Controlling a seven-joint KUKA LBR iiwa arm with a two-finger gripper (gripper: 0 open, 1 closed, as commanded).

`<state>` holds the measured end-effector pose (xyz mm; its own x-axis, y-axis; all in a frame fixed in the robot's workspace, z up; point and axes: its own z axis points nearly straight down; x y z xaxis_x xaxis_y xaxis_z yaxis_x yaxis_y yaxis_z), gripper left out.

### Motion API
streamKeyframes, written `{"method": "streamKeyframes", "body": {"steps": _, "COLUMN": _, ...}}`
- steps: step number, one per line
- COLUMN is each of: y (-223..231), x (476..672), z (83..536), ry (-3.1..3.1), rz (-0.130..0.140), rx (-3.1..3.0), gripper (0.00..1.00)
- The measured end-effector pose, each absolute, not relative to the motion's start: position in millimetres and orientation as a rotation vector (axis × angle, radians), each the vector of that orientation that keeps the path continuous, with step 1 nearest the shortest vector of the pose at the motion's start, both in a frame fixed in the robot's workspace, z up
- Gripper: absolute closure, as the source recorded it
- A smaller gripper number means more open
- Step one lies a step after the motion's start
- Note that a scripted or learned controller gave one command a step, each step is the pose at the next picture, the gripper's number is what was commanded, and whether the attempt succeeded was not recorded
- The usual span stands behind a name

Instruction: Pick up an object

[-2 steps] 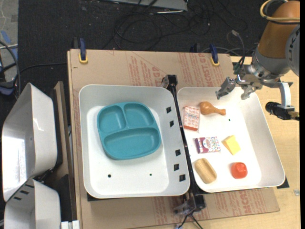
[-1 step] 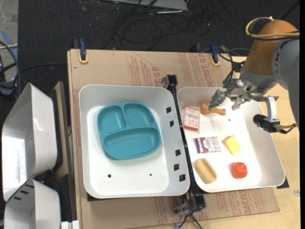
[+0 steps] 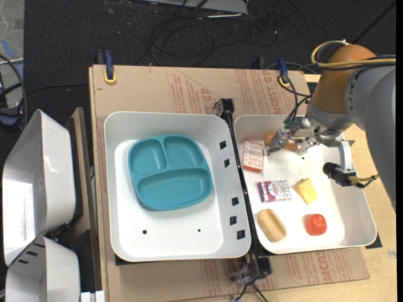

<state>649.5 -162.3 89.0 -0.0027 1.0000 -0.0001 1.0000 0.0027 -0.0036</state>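
While the gripper (image 3: 283, 140) hangs low at the right bin's (image 3: 359, 231) far edge, finger state indiscernible, nothing is lifted. Nearest candidate: pink carton (image 3: 253, 155), just beside it. Step: approach; next, descend squarely over it.

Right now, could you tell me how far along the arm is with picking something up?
Nothing looks picked up yet. The hand hangs low over the back of the right bin, close to the pink box; its grip can't be judged. The purple packet, yellow block, bread roll and red piece lie on the floor. Grasping and lifting remain.
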Motion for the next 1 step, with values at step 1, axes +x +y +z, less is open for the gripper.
{"method": "streamKeyframes", "body": {"steps": 1, "y": -162.4, "x": 651.2, "z": 103.0, "ry": -2.227, "rz": -0.001, "rx": -2.219, "gripper": 1.00}}
